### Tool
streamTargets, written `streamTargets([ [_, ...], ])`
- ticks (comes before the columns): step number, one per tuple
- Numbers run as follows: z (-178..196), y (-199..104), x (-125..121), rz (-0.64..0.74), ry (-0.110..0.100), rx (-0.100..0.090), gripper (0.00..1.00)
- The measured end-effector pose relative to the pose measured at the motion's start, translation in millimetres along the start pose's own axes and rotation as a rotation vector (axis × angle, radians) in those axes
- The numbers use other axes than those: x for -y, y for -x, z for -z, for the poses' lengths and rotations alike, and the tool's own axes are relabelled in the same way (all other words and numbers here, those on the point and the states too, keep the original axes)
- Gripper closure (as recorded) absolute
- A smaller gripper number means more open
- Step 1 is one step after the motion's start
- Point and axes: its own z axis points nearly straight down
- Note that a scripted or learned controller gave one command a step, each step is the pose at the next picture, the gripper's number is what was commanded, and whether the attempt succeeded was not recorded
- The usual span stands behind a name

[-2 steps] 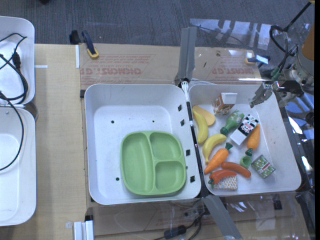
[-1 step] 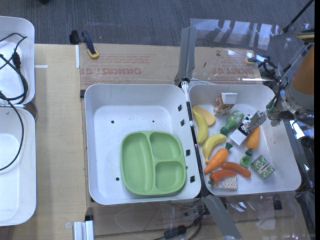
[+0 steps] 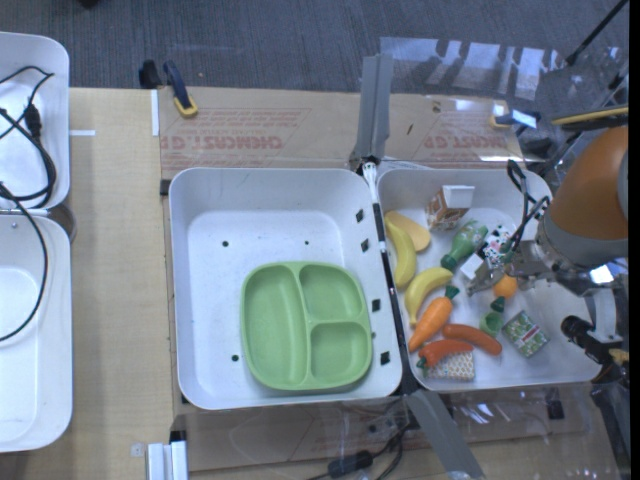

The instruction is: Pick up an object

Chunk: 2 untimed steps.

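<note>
Your hand sits low in the right bin, at about 3 o'clock of its floor, right over a small orange ball. You cannot tell how far it is open, nor whether it grips anything. Come down straight and close only once the ball sits squarely between both sides. Mind the crowding: a green bottle at 10 o'clock, a green packet at 5 o'clock, carrots toward 8. The bin's right wall is near; clear room lies upward.
</note>
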Motion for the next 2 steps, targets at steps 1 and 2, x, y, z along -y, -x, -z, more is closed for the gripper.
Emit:
streamTargets([
  [1,9,1,0,-0.003,0.001,0.001,1.00],
  [2,139,-50,-8,-0.316,0.001,0.002,1.00],
])
